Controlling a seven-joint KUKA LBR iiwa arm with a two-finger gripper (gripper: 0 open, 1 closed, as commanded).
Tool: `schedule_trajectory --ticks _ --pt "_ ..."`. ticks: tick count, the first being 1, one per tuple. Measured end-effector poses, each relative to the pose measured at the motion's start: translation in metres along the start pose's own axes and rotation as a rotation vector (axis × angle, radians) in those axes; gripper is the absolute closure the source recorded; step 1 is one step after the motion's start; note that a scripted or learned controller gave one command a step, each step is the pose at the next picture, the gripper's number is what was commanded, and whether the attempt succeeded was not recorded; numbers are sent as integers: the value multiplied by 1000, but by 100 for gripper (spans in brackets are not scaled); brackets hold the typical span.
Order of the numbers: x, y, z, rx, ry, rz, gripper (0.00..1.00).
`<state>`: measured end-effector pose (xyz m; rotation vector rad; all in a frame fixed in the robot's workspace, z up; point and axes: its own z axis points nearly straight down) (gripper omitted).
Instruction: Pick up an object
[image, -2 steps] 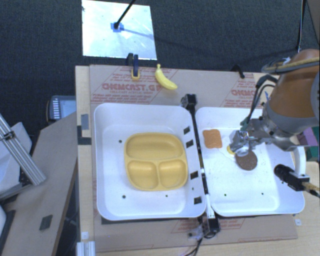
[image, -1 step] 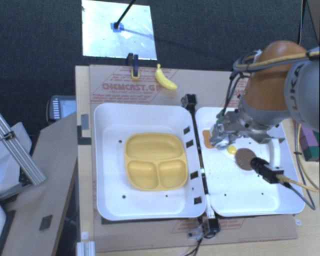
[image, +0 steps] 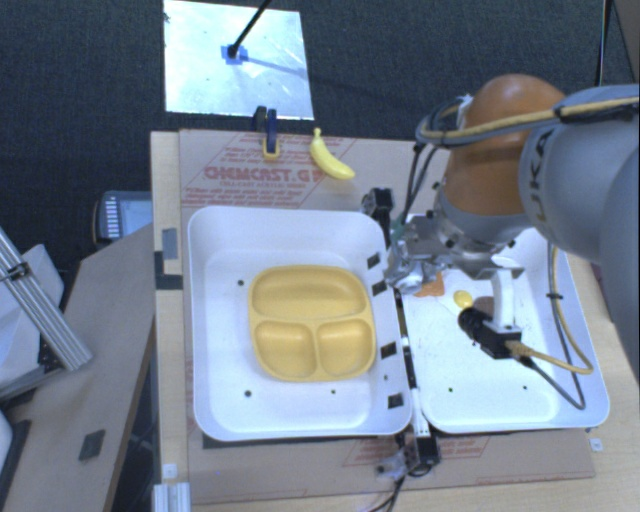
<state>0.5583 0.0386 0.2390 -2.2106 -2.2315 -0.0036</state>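
The left shallow white bin (image: 215, 300) holds a yellow three-compartment plastic plate (image: 310, 322). In the right white bin (image: 560, 400), under the gripper (image: 415, 262), lie a small orange piece (image: 430, 288) and a yellow lump (image: 462, 298). Whether the gripper grasps anything, I cannot tell.

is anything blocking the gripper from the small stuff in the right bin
Nothing visible does. The gripper sits low over the right bin, beside the orange piece and small yellow object; the arm hides part of that corner.

One fixed camera above the bench (image: 170, 300) looks down slantwise (moderately near) on both bins (image: 220, 400)
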Motion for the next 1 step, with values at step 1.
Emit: schedule_trajectory --ticks 1 --pt "59 -4 6 1 0 -1 100"
